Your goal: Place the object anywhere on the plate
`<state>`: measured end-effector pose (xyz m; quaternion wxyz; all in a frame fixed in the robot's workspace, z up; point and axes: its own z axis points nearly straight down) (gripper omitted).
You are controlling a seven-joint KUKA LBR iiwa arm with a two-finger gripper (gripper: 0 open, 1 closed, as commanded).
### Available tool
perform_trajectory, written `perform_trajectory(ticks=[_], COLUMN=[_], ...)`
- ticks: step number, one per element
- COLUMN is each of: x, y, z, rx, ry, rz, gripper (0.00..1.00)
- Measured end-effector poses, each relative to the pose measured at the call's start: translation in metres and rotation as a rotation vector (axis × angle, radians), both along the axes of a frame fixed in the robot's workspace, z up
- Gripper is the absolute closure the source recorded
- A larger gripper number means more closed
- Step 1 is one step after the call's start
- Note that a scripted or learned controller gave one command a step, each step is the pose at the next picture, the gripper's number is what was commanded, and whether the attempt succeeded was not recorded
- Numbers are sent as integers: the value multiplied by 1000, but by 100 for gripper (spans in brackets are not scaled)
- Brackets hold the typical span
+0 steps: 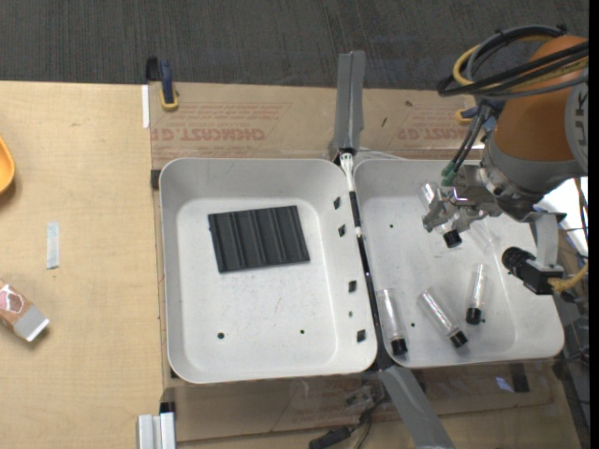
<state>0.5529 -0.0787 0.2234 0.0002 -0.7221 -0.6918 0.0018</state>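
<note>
Over the right bin's (524, 344) far edge, my claw (449, 221) seems to grip a tube (451, 237); next I carry it to the dark plate (258, 238).

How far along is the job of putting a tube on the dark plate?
Done: nothing lies on the dark ribbed plate in the left bin. In hand: the end effector hangs over the right bin, with a small tube at its tip, possibly gripped. Left: carrying a tube across; three tubes lie in the right bin.
</note>
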Motion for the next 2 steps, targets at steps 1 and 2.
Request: perform_trajectory(ticks=[1, 2], x=[-55, -34], y=[62, 139], z=[-12, -34], rx=[1, -1], ry=[1, 2], rz=[-13, -84], gripper=[100, 100])
